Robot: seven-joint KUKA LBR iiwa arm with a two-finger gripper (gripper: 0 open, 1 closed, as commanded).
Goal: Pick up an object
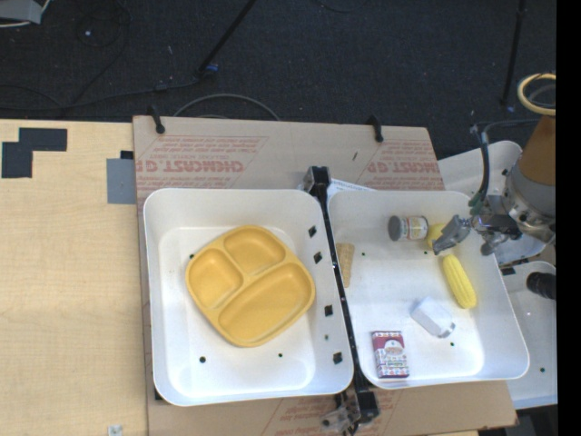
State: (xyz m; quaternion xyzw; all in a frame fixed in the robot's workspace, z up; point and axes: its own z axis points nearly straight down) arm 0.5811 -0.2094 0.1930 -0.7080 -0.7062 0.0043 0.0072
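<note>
Evidently approach step: pincer (451, 234), fingers' state untellable, hovers beside corn cob (458, 280); next, descend squarely over the cob.

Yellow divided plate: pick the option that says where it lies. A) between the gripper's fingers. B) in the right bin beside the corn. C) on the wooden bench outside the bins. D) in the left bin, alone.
D: the yellow divided plate lies flat in the left bin with nothing else in it, while the corn, the small can and the red box lie in the right bin.
</note>
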